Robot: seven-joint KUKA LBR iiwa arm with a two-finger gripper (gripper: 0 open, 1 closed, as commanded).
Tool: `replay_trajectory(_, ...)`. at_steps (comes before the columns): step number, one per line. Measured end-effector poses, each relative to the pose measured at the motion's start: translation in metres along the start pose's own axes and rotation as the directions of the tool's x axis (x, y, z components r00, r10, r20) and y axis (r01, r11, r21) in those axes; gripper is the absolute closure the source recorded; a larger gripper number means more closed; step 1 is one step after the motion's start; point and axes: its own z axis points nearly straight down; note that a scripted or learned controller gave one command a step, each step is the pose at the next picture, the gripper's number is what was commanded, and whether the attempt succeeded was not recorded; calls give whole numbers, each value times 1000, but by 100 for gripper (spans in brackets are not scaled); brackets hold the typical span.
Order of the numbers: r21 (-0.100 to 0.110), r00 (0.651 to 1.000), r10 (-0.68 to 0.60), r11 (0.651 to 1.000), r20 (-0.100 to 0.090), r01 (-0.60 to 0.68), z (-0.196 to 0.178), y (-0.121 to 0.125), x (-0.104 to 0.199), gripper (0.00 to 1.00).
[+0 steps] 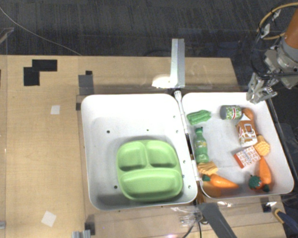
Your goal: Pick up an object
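My gripper hangs over the far right corner of the right bin, above and right of a small tin can. Nothing shows between its fingers. The right bin holds several toy foods: a green pickle, a green bottle, a brown and white packet, a red and white carton, a cracker, a carrot near the front, and a second carrot standing beside a dark green piece.
The left bin holds a green divided tray toward its front. A metal post rises behind the wall between the bins. Wooden bench top spreads to the left, with black patches at the far left.
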Motion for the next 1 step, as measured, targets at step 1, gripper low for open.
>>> replay_trajectory(1, -5, 956, -294, 956, -2, 294, 47, 0, 5, 100)
